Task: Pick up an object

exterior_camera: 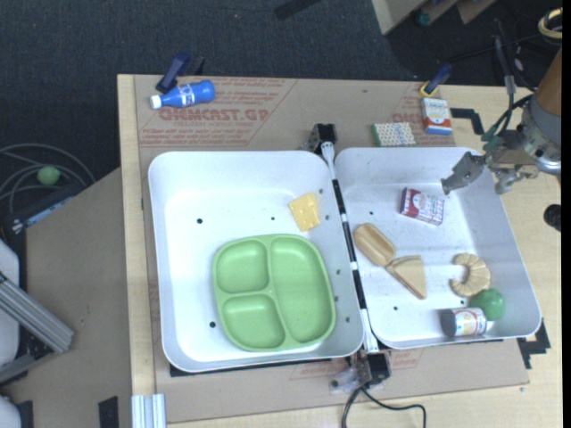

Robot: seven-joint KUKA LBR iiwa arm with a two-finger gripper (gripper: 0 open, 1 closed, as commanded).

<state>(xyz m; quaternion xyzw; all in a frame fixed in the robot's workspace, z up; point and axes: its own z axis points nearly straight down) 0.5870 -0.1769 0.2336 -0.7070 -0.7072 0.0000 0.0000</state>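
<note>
Camera view: gripper (483, 173) hangs over the right bin's (526, 279) far-right corner – jaws spread apart, nothing between them. Nearest obj, just left of the jaws & a bit nearer the camera – red-and-white packet (421, 206), small, flat, lying on the bin floor.

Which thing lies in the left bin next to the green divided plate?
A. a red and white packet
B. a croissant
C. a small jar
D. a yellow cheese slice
D: the yellow cheese slice lies on the floor of the left bin, just above the green plate; the red and white packet, the croissant and the small jar all lie in the right bin.
</note>
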